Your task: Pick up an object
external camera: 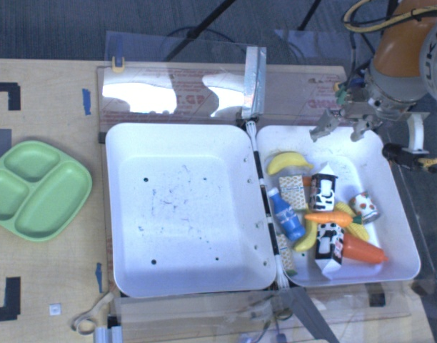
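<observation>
Camera view shows the gripper [342,126] spread wide and holding nothing above the right bin [400,191]'s far corner. The banana [288,163] lying nearby looks light, soft and slick; grasp across its middle.

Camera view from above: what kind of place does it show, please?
Probably a robotics lab bench set up for picking tests. Two white bins sit side by side on a wooden bench, toy food such as a banana is piled in the right one, and the arm's tool is above that bin.
</observation>
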Tool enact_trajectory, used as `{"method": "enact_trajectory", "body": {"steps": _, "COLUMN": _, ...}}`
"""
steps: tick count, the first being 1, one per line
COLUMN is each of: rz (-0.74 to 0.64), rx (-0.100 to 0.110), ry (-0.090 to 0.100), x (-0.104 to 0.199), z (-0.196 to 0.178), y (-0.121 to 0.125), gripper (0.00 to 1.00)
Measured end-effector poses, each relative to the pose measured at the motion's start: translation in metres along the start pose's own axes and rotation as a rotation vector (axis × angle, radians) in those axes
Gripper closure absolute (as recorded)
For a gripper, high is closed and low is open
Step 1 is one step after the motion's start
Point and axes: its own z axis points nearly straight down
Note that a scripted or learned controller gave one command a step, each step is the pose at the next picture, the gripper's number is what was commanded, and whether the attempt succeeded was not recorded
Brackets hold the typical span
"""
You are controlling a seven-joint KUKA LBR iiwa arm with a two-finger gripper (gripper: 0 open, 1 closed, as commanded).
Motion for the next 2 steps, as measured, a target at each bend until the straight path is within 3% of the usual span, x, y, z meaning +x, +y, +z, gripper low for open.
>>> {"method": "enact_trajectory", "body": {"steps": 1, "rz": -0.070, "rx": -0.005, "ry": -0.003, "x": -0.015, "z": 0.008, "y": 0.013, "gripper": 0.00}}
{"method": "enact_trajectory", "body": {"steps": 2, "rz": 0.100, "rx": -0.001, "ry": -0.001, "x": -0.003, "z": 0.096, "y": -0.058, "gripper": 0.00}}
